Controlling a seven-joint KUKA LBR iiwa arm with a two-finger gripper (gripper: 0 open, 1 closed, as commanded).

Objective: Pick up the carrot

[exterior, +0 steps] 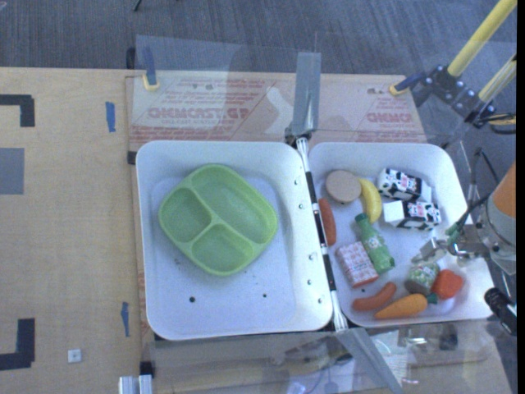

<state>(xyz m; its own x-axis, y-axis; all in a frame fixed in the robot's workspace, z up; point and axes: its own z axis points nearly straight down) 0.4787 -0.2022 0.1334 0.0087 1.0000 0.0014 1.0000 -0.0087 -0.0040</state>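
**Carrot lies just below and left of the claw**

Camera view: the carrot (403, 306) rests on the floor of the right bin (447, 156), in its lower right corner close to the near rim. Its long axis runs roughly left to right, tilted a little, with the thicker end toward the right. A sausage (374, 296) lies just beside its upper left, and a red-orange round piece (448, 284) sits just beside its right end. The claw (443, 249) reaches in over the same bin from the right; whether it is spread or pressed together cannot be told here, and nothing is seen pinched in it. The carrot lies near the claw, toward the near rim and slightly left. Judging from this, the claw must shift that way and close across the carrot's narrow width, clear of the crowding neighbours. The green divided plate (217, 218) sits in the left bin (164, 302), well apart.
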